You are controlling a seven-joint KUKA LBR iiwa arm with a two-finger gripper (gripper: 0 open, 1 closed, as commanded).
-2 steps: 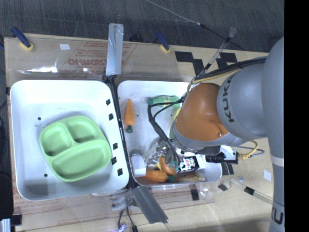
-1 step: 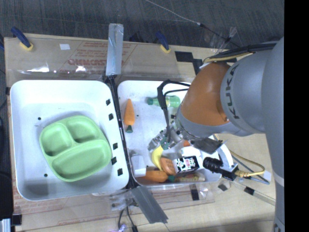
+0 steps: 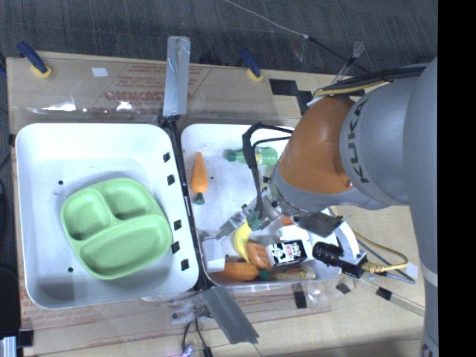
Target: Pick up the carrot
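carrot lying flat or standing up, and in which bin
Lying flat. The carrot rests lengthwise on the floor of the right bin, near its left wall, narrow end toward the view's top. The end effector is apart from it.

Up top, a dark carpet (image 3: 111,10) with a fine ribbed weave runs across the whole far side, and a thin pale cable (image 3: 245,10) slants over it. Below that sits the desk (image 3: 372,222), light wood, with a clear plastic sheet (image 3: 111,88) lying over its far part and red print showing through. Blue clamps (image 3: 33,58) grip the far edge, another (image 3: 251,64) sits further right. A strip of grey tape (image 3: 176,76) runs down towards the middle. Black markers (image 3: 286,88) dot the wood. Light is even, with soft glare on the plastic.
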